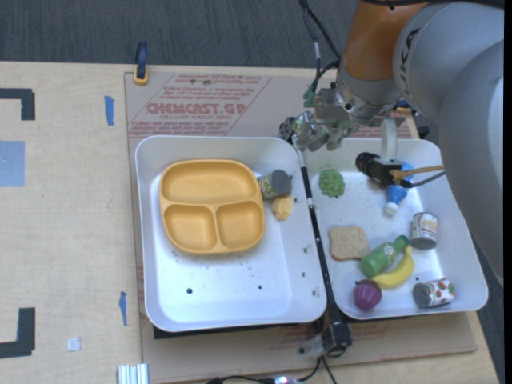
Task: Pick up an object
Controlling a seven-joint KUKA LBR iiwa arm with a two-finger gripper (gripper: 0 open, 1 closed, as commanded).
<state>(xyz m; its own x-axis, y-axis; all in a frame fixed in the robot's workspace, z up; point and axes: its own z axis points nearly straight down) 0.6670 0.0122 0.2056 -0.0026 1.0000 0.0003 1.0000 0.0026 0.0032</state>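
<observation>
Here, pincer [314,134] near "CHEMCAST" board [240,86]

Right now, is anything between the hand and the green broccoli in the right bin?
Nothing visible. The hand is over the right bin's back-left corner; the broccoli lies just nearer the camera, on bare floor, clear of other items.
</observation>
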